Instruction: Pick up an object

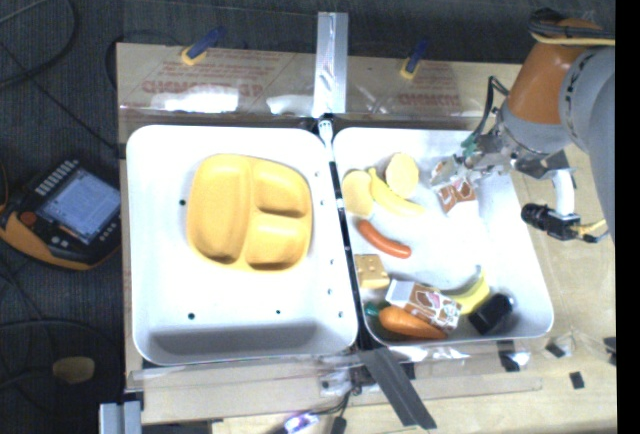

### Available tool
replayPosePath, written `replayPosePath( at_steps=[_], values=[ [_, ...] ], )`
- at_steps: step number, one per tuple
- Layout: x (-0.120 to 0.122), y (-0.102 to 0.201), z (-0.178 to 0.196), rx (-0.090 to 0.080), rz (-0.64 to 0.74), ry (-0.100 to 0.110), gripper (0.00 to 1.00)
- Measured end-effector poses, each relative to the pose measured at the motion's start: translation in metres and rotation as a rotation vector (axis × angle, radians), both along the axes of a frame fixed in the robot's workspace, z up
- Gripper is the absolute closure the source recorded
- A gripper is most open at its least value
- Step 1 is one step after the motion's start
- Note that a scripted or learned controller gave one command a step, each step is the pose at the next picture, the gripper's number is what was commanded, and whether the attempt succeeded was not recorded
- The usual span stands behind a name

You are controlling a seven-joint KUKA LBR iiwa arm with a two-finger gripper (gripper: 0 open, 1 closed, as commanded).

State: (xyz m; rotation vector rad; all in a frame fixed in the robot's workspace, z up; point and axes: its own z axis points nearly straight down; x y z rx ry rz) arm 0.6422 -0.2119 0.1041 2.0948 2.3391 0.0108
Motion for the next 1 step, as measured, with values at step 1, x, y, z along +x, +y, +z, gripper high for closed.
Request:
replayPosePath(
  at_steps=[1],
  values=[
    [-0.0078,0.0558,0.0796,-0.004,-0.058,0.007,1.00]
  ],
)
